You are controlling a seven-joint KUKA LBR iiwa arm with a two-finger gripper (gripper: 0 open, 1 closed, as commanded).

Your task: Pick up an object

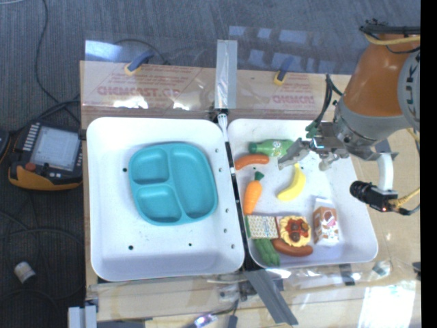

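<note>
The right bin [355, 183] holds toy food: a green bottle [270, 147], a red-orange sausage [250, 160], a carrot [252, 195], a yellow banana [293, 184], a cracker [259, 227], a pizza slice [294, 229], a small carton [326, 225], a hot dog [292, 249] and a green vegetable [268, 252]. My gripper [311, 155] hangs over the upper part of this bin, just right of the bottle and above the banana. Its fingers stand open with nothing between them.
The left bin [109, 238] carries a teal divided plate [171, 182]. A handheld control pendant [44, 156] lies on the floor to the left. A cardboard sheet [157, 91] sits behind both bins. The arm's orange band [379, 80] rises at the right.
</note>
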